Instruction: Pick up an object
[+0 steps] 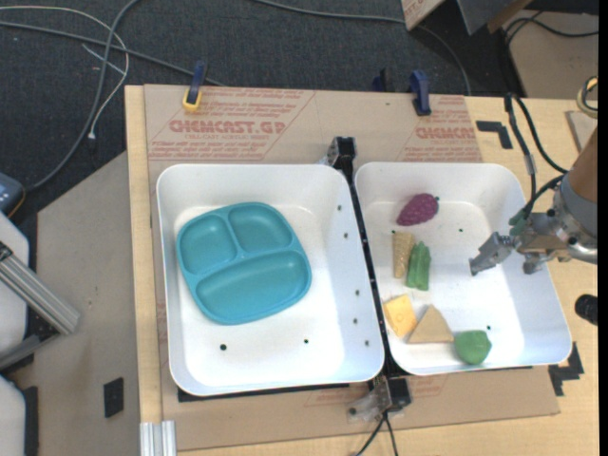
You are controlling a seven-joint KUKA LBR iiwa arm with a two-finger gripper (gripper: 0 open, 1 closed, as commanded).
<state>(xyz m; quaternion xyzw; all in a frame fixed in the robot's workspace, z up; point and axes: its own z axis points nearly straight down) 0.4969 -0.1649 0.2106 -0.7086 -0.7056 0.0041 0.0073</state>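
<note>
The right bin (532, 321) holds several small toy foods. A purple grape bunch (417, 209) lies near its back. A tan stick (404, 252) and a green piece (418, 266) lie side by side at the left. At the front are a yellow wedge (400, 314), a tan wedge (433, 328) and a green ball (472, 347). My gripper (506, 262) hovers over the bin's right half, open, fingers spread, with nothing between them. It is to the right of the green piece and apart from every object.
The left bin (180, 340) contains a teal divided plate (245, 260). Both bins rest on a cardboard sheet (237, 122) clamped at the back. Cables run along the right side by the arm (579, 207).
</note>
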